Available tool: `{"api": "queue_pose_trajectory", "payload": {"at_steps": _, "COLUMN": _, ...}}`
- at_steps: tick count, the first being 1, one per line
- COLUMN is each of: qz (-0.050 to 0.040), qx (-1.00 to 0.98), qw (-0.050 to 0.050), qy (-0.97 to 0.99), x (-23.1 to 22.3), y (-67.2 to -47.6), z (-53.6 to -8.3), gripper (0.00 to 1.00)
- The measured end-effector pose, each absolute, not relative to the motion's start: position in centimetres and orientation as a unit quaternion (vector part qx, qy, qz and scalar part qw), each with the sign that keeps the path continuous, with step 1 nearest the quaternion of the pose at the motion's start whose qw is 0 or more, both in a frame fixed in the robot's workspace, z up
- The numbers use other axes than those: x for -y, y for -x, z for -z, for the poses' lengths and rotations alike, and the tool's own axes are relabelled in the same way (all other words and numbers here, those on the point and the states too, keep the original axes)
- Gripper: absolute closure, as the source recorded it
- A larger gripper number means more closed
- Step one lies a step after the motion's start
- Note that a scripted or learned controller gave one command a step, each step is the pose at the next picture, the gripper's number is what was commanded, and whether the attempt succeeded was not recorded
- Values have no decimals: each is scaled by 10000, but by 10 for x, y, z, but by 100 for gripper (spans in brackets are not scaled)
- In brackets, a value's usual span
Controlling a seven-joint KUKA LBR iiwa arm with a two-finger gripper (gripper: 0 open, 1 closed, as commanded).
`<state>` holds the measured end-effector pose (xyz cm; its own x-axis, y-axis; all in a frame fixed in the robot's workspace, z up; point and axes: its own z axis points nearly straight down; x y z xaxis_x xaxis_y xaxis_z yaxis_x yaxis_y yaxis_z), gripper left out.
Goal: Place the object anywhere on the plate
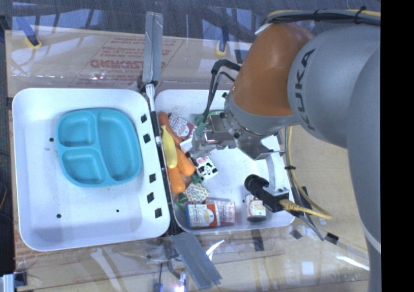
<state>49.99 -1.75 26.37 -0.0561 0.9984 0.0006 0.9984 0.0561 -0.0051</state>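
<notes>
A light blue plate [98,146] with three compartments lies in the left white bin [39,219]. My gripper [206,140] hangs low over the left part of the right white bin [284,219], amid a pile of toy food. Right beside it are a yellow banana [169,146], an orange carrot [185,165] and a small black-and-white spotted piece [206,168]. The wrist hides what lies directly under the gripper.
In the right bin also lie a red-labelled can [184,127], a second carrot [176,182], a patterned packet [197,192], a can on its side [210,213] and a small jar [256,208]. A raised divider [155,155] separates the bins.
</notes>
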Motion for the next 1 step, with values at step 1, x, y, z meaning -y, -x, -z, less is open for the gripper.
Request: {"api": "queue_pose_trajectory", "payload": {"at_steps": 1, "qz": -24, "qx": 7619, "qw": 21, "qy": 6476, "x": -55, "y": -530, "z": -190, "gripper": 100}}
